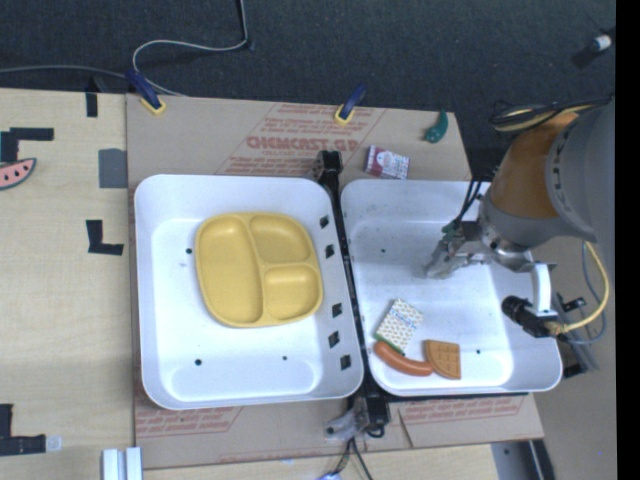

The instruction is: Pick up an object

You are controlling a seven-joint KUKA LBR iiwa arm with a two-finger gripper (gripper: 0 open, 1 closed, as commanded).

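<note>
Nothing picked yet, by the look of it. Arm [560, 183] reaches into the right bin [400, 223]; end effector [443, 264] sits low over bare bin floor, grip state cannot be told, nothing seen in it. Candidate objects lie well apart from it at the bin's near edge: checkered block [400, 322], sausage [403, 359], cracker [443, 358]. Left bin [170, 268] holds a yellow tray [258, 268]. Bench [60, 298] is light wood under cardboard [290, 138]; dark floor [300, 18] beyond, with a cable.
</note>
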